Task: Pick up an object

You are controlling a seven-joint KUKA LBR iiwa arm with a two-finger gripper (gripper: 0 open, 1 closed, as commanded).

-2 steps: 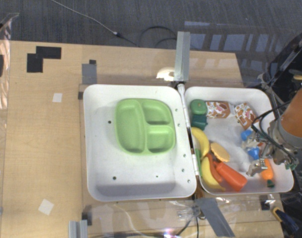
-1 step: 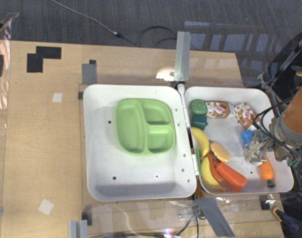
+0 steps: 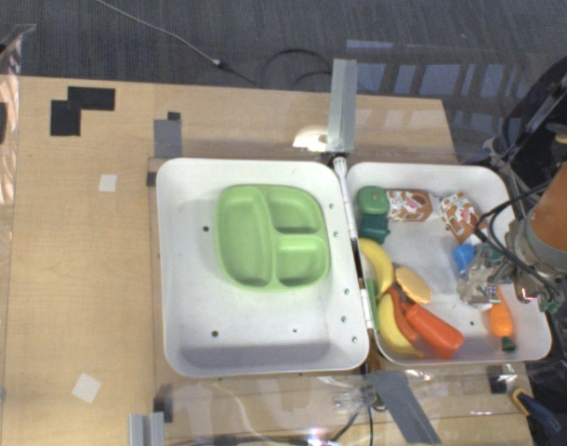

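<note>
Left bin (image 3: 186, 277): a green divided plate (image 3: 270, 236) is held; nothing graspable is offered. Right bin (image 3: 432, 179): green block (image 3: 372, 214), bananas (image 3: 381, 282), orange bottle (image 3: 434, 330), snack packets (image 3: 409, 204), blue piece (image 3: 463, 255), small carrot (image 3: 501, 321) are crowded. Tool (image 3: 481, 284) is sited low between blue piece and carrot, its state indeterminable; one isolated item, judged the carrot, should be straddled squarely before closure.
</note>
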